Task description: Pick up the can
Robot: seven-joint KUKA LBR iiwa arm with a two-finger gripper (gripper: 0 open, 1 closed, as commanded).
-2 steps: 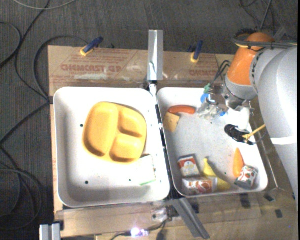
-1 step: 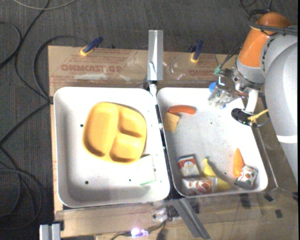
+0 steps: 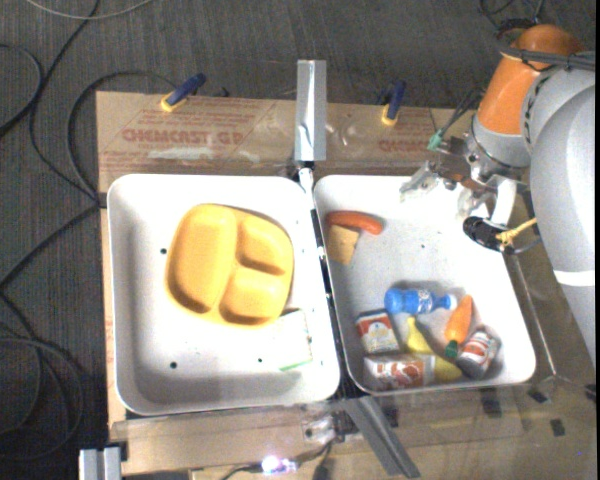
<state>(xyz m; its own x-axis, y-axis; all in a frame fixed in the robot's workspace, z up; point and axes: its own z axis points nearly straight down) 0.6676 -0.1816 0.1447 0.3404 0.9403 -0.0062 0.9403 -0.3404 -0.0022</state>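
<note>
Can [image 3: 479, 352] is sitting in the right bin [image 3: 432, 253], way down in the near right corner, lying on its side and tilted a bit. It looks like a small soda-type can, red and white label with a dark grey metal body, kinda dented or at least shiny in patches. An orange carrot [image 3: 459, 322] leans right against it on the left side, and there's a yellow thing [image 3: 420, 344] tucked just beside that, too cluttered to say what. Same pile has a blue and white bottle [image 3: 418, 301] lying flat, a small red and white carton [image 3: 377, 332], and another red and white packet [image 3: 400, 371] along the near wall. Further back in that bin there's a hot dog [image 3: 354, 222] and a tan wedge [image 3: 341, 244] just under it. Left bin [image 3: 145, 368] has a big yellow divided tray [image 3: 232, 265] lying face up, plus a white card [image 3: 295, 338] with a green edge near its corner. The arm [image 3: 540, 98] comes in from the right, grey with the orange band, and the hand [image 3: 450, 180] hangs over the far right corner of the right bin, well apart from the can. Honestly can't tell if the hand is clenched or released from this angle, too much hardware in the way, but nothing shows between it and the bin. Both bins rest on a table [image 3: 220, 133] with a brown board clamped at the back by blue and yellow clips [image 3: 182, 92].
</note>
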